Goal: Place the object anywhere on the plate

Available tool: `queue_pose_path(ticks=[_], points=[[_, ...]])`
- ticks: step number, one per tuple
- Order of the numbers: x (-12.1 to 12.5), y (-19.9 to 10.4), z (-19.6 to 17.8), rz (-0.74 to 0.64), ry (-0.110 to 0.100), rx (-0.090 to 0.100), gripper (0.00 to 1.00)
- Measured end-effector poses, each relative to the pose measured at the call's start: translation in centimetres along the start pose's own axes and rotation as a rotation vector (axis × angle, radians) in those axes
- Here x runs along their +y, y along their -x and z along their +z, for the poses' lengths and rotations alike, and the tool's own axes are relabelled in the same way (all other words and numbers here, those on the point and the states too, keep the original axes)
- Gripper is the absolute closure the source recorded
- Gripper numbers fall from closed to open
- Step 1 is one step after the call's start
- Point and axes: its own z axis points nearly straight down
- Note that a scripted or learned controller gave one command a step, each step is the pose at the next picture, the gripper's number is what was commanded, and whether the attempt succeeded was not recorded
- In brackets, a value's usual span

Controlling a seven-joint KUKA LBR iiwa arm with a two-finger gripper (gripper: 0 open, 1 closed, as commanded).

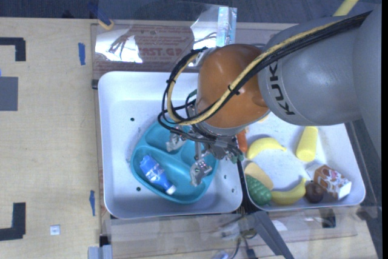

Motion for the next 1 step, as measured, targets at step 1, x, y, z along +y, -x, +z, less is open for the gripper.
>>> queue_pose_path(ticks=[1], points=[[-10.03, 2.22, -5.19, 0.280, -0.005, -0.007, 0.00]])
